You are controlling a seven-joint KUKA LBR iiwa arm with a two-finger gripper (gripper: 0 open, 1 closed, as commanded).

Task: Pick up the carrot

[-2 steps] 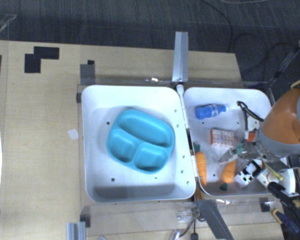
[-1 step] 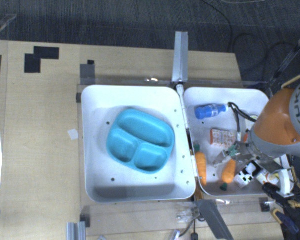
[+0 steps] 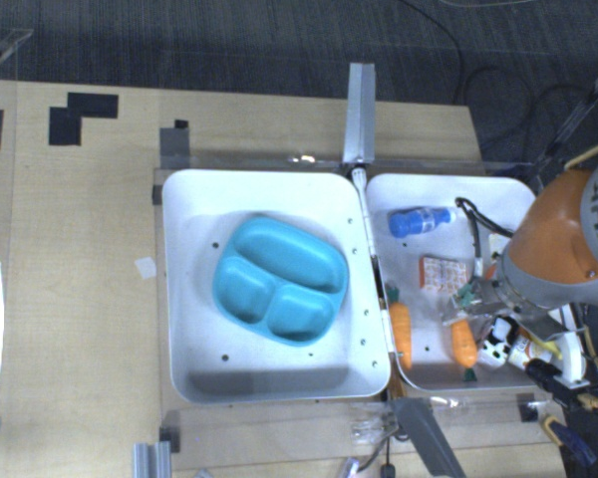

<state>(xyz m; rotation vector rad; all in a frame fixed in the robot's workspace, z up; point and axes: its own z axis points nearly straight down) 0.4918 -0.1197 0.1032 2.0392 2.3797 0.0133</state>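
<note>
camera view: hand low in right bin, touching carrot; finger spread can't be judged.

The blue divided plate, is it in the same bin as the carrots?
No. The blue plate lies in the left bin; both carrots lie in the right bin.

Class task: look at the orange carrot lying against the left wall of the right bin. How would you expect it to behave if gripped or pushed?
The carrot looks like a smooth, rounded, tapered toy, so it would probably stay stiff but might slip from a pinch. Its long round form suggests it may roll sideways if nudged. Lying against the bin wall, it may leave little room on that side.
</note>
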